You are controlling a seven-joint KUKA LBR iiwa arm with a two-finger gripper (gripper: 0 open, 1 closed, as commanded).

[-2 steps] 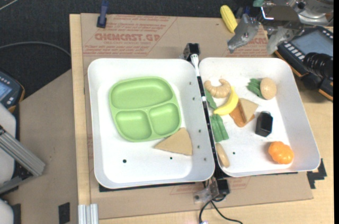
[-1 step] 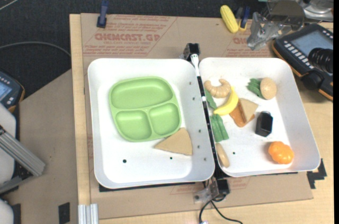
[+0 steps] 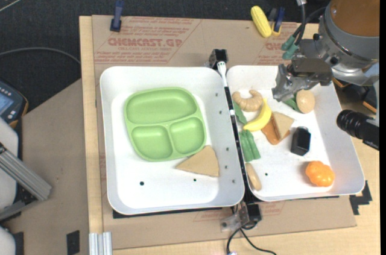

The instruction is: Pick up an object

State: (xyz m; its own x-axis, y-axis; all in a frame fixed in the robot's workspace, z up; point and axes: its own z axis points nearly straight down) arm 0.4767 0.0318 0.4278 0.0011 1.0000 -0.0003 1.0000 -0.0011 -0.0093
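One pale beige egg-shaped thing (image 3: 306, 101) looks like the pick here. It sits in the right bin (image 3: 341, 133), just beside the gripper (image 3: 288, 91) on the side nearer the arm and a touch toward the camera. Its long axis runs roughly front-to-back in the view, tipped a little, with the narrower end pointing away from the camera. It's so close to the gripper that I can't tell if they're touching, and honestly I can't tell whether the gripper is open or closed either, it's just a dark lump from this angle. A bit of green (image 3: 292, 105) pokes out right under the gripper, next to the egg thing. Further toward the camera from the gripper there's a brown wedge (image 3: 278, 127) and a yellow banana (image 3: 259, 120), with a knobbly tan piece (image 3: 248, 99) on the gripper's far side from the arm. Further out again: a black block (image 3: 300, 141), an orange (image 3: 319, 173), a green strip (image 3: 249, 145) and a small tan oblong (image 3: 253, 178). Well away from the gripper, the left bin (image 3: 114, 97) holds a green divided plate (image 3: 164, 123) and a tan triangle (image 3: 199, 162).
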